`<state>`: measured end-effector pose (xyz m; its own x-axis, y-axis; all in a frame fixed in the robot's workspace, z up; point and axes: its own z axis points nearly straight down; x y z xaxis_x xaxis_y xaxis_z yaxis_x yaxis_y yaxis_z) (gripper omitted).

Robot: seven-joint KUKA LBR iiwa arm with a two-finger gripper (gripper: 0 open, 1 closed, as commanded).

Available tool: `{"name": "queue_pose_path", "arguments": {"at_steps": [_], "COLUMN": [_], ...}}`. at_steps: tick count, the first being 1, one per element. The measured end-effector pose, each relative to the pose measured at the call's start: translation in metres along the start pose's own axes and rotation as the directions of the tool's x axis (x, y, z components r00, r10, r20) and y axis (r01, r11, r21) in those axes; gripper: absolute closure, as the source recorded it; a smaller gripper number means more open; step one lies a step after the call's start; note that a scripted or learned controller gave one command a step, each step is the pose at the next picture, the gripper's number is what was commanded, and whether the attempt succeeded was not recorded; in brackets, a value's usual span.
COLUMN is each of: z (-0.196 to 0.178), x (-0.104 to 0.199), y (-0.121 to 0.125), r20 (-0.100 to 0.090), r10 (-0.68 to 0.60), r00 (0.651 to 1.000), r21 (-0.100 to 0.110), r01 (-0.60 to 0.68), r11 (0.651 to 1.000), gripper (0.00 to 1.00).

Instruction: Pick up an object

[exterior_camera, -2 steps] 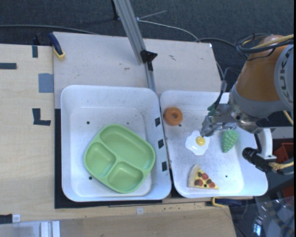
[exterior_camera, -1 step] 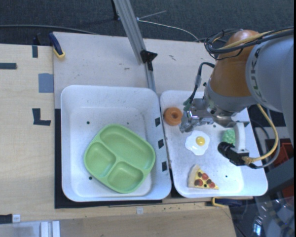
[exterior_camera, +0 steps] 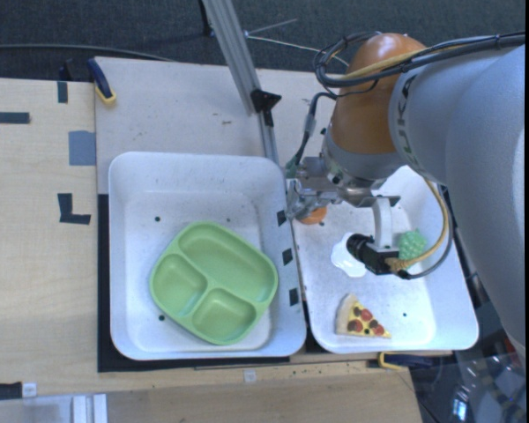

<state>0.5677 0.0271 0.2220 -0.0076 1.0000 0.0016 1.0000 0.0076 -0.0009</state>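
Tray (exterior_camera: 213,282) in left bin (exterior_camera: 128,236)

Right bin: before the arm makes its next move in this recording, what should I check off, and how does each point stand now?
1. Pickable things lie in the right bin: ok. A pizza slice toy, a green knobbly piece and a flat white piece are there.
2. Gripper over the right bin: ok, near its upper left corner, beside the wall between the bins.
3. Something held: cannot tell. A small orange thing sits right at the gripper, but the grasp is hidden.
4. Pizza slice toy free of the arm: ok, it lies apart near the front rim.
5. Green tray out of the way: ok, in the left bin.
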Motion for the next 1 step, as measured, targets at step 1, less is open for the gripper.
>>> {"name": "queue_pose_path", "arguments": {"at_steps": [1], "z": [0.0069], "x": [0.0452], "y": [0.0195], "r20": [0.001], "r10": [0.001], "r00": [1.0], "r21": [0.0], "r01": [-0.001], "r11": [1.0], "gripper": [1.0]}}
